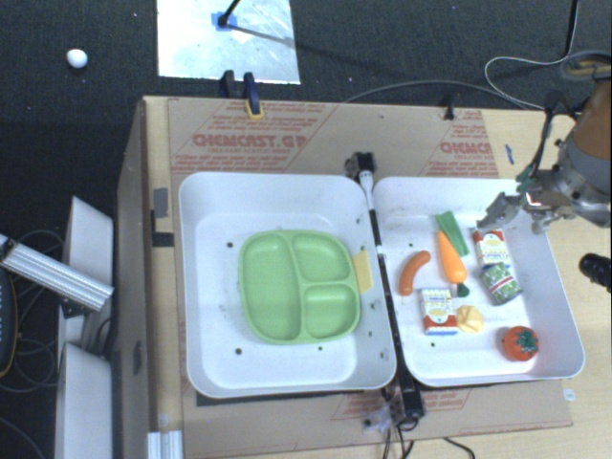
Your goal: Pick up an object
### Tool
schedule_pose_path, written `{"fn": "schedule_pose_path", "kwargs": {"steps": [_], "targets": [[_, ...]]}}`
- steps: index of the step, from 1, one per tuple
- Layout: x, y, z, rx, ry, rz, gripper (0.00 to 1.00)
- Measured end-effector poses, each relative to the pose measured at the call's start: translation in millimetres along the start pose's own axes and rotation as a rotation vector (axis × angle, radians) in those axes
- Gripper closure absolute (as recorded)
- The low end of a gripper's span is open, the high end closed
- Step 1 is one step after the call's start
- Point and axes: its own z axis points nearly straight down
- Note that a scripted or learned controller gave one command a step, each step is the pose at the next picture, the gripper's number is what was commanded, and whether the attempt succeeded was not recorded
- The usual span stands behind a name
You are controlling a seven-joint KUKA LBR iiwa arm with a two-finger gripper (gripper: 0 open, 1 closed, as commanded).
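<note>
The left bin point(206, 256) holds a glossy green sectioned plate point(298, 286) with bare floor all round. The right bin point(564, 338) carries a packet point(496, 265) at 2 o'clock, a carrot point(450, 256) at centre, and a round tomato point(519, 342) at 5 o'clock. The gripper point(524, 206) hovers at the 2 o'clock rim; whether it is parted or closed cannot be told.

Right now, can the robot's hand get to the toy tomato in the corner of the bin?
Probably yes. The tomato sits apart from the other toys near the right bin's front corner, with nothing on top of it. The hand hangs above that bin's far side, so it would need to travel across.
</note>
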Motion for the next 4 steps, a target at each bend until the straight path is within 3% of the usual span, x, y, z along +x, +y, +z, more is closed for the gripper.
{"fn": "schedule_pose_path", "kwargs": {"steps": [1,2,3,4], "targets": [[-35,82,164,-0.006,-0.002,-0.002,0.00],[-18,34,168,0.000,0.000,0.002,0.00],[28,104,167,-0.002,0.000,-0.002,0.00],[30,54,168,0.000,0.000,0.001,0.00]]}}
